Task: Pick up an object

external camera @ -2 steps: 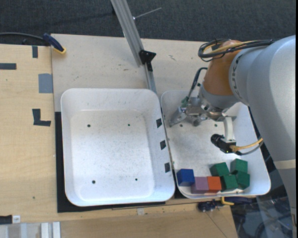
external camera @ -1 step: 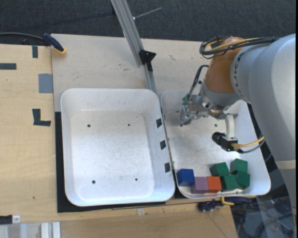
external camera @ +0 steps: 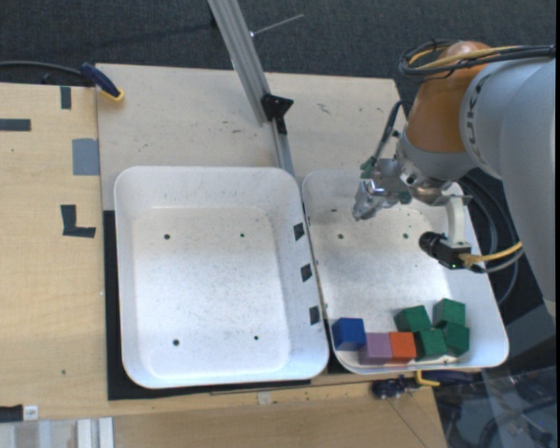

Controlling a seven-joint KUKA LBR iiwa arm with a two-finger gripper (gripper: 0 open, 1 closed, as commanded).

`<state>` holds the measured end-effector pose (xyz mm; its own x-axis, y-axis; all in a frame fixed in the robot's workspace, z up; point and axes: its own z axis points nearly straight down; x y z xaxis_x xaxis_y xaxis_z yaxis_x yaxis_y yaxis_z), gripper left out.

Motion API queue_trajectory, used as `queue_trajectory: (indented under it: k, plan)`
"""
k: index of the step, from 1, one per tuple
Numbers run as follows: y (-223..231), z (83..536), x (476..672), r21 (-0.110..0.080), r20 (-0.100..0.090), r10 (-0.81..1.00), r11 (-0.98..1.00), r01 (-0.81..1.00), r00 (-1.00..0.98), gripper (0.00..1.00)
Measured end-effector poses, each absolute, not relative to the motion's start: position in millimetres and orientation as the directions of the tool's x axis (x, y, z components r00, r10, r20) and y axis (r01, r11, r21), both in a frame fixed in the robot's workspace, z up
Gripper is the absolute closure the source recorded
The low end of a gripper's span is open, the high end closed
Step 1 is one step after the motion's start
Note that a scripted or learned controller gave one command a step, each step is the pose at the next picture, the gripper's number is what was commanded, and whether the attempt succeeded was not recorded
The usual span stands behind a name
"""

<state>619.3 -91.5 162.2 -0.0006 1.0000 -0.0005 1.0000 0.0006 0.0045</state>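
While the arm (external camera: 476,110) reaches in from the right, its gripper (external camera: 367,204) hangs over the far part of the right bin (external camera: 373,259), well apart from anything it could take. How wide the hand is set, I cannot tell from where I stand; nothing shows beneath it but bare white floor, so I judge that nothing is held.

As far as I can see, the job has not got beyond the approach. No block is lifted, and all of them lie in the near corner of that right bin, crowded against its near wall. What is left seems to be nearly everything: travel toward the near side, come down on one piece, close, and raise it.

The blocks are small, plain, hard-edged cubes. A blue block (external camera: 349,332) sits at the left end of the row, a little apart from the rest, with a purple block (external camera: 379,346) and an orange block (external camera: 403,345) touching just to its right. Beyond them, a cluster of green blocks (external camera: 436,327) is heaped together toward the right rim, several at odd angles. The blue one looks the easiest target, since it has free space around it. The left bin (external camera: 205,278) alongside has no part in this.
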Motion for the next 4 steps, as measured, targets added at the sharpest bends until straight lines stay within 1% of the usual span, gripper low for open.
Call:
queue_trajectory:
  k: [1, 2, 3, 4]
  plan:
    - [-96, 207, 625.0, 0.004, -0.001, 1.0, 0.001, 1.0, -0.001, 1.0]
    - [-95, 241, 625.7, 0.003, 0.0, 1.0, 0.002, 1.0, -0.002, 1.0]
    - [-47, 249, 629.0, -0.001, 0.0, 1.0, 0.002, 1.0, -0.002, 1.0]
    - [13, 252, 637.4, -0.001, 0.002, 1.0, 0.007, 1.0, -0.007, 1.0]
